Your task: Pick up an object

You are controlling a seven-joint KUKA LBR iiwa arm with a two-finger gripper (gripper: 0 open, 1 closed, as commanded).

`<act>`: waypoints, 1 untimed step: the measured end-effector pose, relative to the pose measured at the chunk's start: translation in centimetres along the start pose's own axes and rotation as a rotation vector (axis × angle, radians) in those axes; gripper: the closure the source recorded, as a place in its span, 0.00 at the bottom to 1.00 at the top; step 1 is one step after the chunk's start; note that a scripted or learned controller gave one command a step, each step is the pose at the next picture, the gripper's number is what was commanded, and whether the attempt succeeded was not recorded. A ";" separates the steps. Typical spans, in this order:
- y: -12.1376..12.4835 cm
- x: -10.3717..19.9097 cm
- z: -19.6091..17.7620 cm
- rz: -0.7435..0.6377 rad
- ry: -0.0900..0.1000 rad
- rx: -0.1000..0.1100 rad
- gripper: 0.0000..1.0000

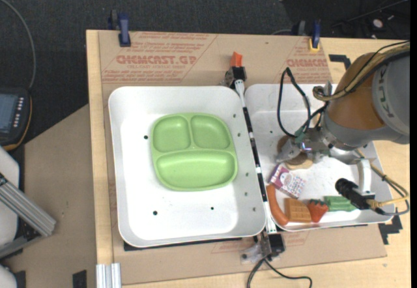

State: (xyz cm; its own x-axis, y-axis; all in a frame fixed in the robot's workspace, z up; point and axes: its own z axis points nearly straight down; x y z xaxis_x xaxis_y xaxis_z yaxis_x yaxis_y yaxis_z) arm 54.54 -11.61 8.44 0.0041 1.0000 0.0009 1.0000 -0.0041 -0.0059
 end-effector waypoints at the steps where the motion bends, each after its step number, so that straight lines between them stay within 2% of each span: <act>1: 7.5 -2.0 -0.1 -0.006 -0.004 -0.014 0.00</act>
State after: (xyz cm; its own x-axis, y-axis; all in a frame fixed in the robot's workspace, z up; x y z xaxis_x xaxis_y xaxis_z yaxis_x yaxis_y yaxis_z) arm 62.06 -13.64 8.53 -0.0022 1.0000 -0.0032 1.0000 0.0022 0.0077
